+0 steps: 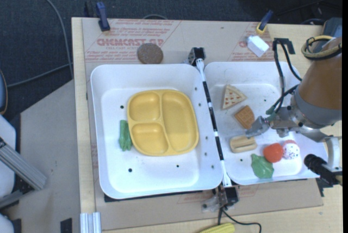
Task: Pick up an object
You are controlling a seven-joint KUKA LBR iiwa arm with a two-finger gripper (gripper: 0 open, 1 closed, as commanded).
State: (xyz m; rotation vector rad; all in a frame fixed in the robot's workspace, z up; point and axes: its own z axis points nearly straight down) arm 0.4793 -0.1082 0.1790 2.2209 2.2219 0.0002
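The right bin (pixel 239 73) holds several toy foods. A pizza slice (pixel 232 97) lies at the back and a brown waffle square (pixel 244 116) sits just in front of it. A tan bread roll (pixel 242 143) lies lower down, with a red tomato (pixel 274 152), a green leafy piece (pixel 262 167) and a white speckled item (pixel 291 151) near the front. My gripper (pixel 256 128) hangs low over the bin's middle, between the waffle square and the bread roll, just right of both. Nothing shows held in it.
A yellow divided plate (pixel 162 121) and a green pod (pixel 125 135) lie in the left bin (pixel 109 85). A brown disc (pixel 149 54), a white block (pixel 258 45) and blue clamps (pixel 101 15) sit on the bench behind the bins. Black cables (pixel 283 66) trail beside the arm.
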